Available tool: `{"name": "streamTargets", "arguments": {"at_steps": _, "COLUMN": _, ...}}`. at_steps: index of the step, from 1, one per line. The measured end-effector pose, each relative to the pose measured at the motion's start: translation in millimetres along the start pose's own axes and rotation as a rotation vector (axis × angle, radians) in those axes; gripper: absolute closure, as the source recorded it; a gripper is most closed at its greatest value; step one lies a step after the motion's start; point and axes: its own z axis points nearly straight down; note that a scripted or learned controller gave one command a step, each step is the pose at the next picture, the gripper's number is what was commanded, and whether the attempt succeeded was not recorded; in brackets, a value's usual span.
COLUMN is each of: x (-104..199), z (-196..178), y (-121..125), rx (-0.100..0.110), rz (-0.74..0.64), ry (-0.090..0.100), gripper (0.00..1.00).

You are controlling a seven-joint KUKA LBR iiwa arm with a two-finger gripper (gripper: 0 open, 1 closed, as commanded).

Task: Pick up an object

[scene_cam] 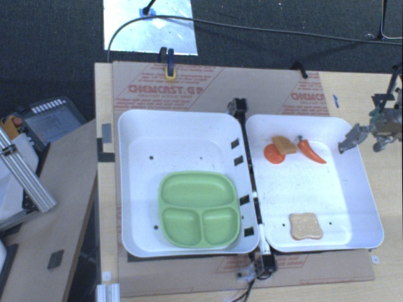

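Note:
The right bin [362,200] holds an orange carrot [312,151], a red round slice [273,155] with a tan piece [285,145] resting on its upper edge, and a slice of toast [305,226] near the front. My gripper [363,146] hangs over the bin's far right rim, to the right of the carrot. Its two grey fingers stand apart, open, with nothing between them.
A green three-compartment plate [199,209] lies in the front of the left bin [182,137]. A black divider with clips [247,175] runs between the bins. Cables and a silver sheet [150,16] lie beyond the bench; a device [53,121] sits at the left.

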Motion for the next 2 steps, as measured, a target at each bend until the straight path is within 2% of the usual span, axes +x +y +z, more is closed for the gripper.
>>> {"name": "streamTargets", "arguments": {"at_steps": 1, "x": 0.7, "z": -5.8, "y": 2.0, "rx": -0.01, "rz": -0.003, "ry": -0.002, "gripper": 0.0}}
{"name": "streamTargets", "arguments": {"at_steps": 2, "x": 4.4, "z": 55.9, "y": -0.5, "rx": -0.006, "rz": -0.001, "ry": -0.001, "gripper": 0.0}}
